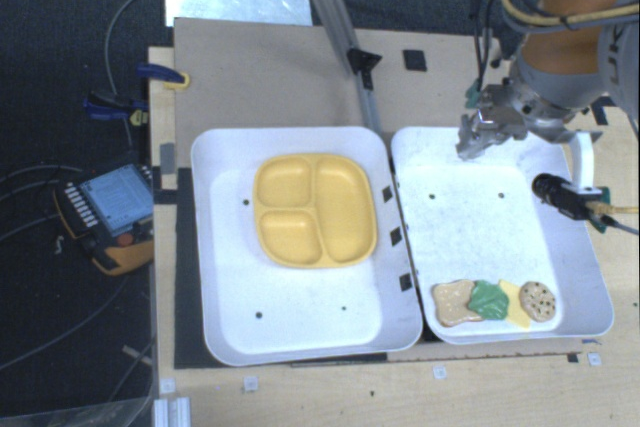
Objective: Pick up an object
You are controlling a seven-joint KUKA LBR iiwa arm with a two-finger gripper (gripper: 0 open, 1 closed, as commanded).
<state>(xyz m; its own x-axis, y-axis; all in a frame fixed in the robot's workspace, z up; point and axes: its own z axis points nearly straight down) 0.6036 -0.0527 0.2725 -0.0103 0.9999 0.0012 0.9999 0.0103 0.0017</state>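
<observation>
Bins: two shallow white bins, side by side, the left bin [215, 245] and the right bin [480, 225]. Divided plates: one, a yellow plate [314, 211] with three compartments, lying in the left bin. Play-food pieces: four, grouped in the near corner of the right bin, well apart from the yellow plate and to its lower right; one slice of toast [455, 303], one green leaf piece [490, 299] touching the toast, one yellow cheese-like piece [516, 311] partly under the leaf, and one round speckled cookie [539, 300] at the far end of the group. Handheld devices: one pendant with a blue screen [110, 205], off the bench, left of the yellow plate.
</observation>
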